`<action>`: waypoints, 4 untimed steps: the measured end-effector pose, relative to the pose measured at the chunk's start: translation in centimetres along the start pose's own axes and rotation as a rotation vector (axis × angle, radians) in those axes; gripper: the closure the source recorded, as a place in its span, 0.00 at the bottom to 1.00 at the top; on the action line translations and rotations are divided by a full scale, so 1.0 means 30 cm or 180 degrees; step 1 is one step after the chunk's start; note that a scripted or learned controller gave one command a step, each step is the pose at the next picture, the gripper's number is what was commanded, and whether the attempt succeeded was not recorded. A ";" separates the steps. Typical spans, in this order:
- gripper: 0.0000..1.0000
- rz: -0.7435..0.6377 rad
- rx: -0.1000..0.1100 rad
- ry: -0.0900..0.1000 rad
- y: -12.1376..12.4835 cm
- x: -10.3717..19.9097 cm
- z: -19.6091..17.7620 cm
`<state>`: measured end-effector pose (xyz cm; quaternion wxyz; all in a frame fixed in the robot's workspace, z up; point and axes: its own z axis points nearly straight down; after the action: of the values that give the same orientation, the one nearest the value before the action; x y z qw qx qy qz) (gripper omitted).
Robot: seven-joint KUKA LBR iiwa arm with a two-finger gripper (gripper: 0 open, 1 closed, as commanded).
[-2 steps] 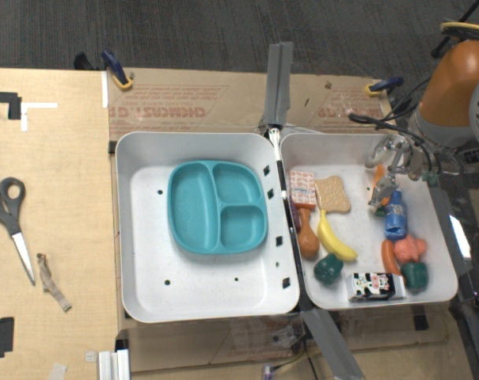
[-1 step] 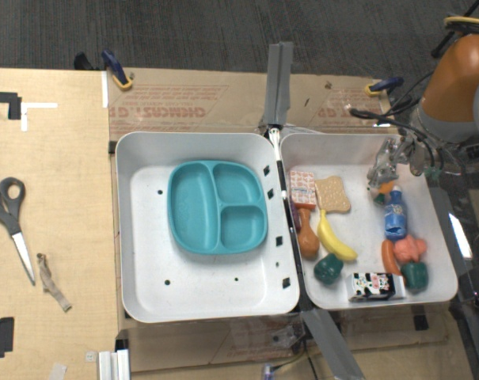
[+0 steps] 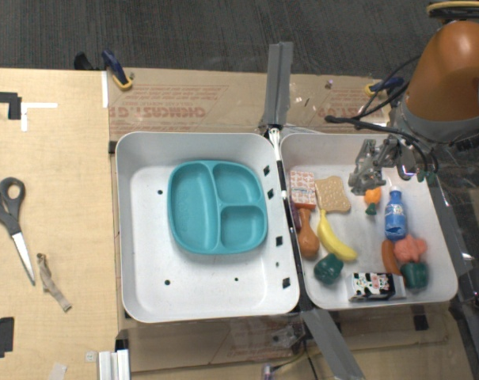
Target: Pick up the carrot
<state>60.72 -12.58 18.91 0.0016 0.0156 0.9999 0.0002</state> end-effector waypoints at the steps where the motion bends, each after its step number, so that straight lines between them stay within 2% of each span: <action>1: 1.00 0.0868 0.0004 0.0005 -0.035 0.334 -0.100; 2: 0.00 0.0868 0.0004 0.0005 -0.034 0.334 -0.099; 3: 0.00 0.1054 0.0005 -0.0003 -0.187 -0.033 -0.101; 4: 0.00 0.1256 0.0005 -0.0001 -0.221 -0.126 0.164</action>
<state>64.31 -19.31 13.99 0.0017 0.2113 0.9774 -0.0002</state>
